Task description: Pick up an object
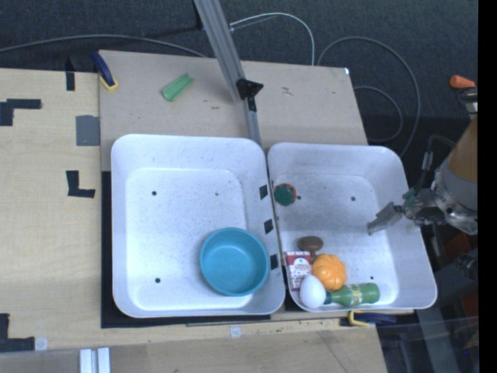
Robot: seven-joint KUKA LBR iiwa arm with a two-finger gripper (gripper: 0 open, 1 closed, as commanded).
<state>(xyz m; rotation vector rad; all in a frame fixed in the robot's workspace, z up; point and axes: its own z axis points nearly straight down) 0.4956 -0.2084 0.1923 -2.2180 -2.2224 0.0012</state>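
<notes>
The right bin (388, 243) holds a cluster of small things near its front left: an orange pumpkin-like toy (329, 271), a white egg (312, 292), a green bottle (358, 294) lying on its side, a small red and white carton (297, 268) and a brown piece (311, 244). A small green and red ball (285, 194) lies by the bin's left wall. The left bin (155, 208) holds a blue bowl (234, 260). My gripper (386, 217) hangs over the right bin's right side, apart from every object, with nothing visible between its fingers.
A grey pole (221, 41) slants across the bench behind the bins. A green block (176, 87) and a blue and yellow clip (105, 71) lie on the board at the back left. Cables loop behind the right bin.
</notes>
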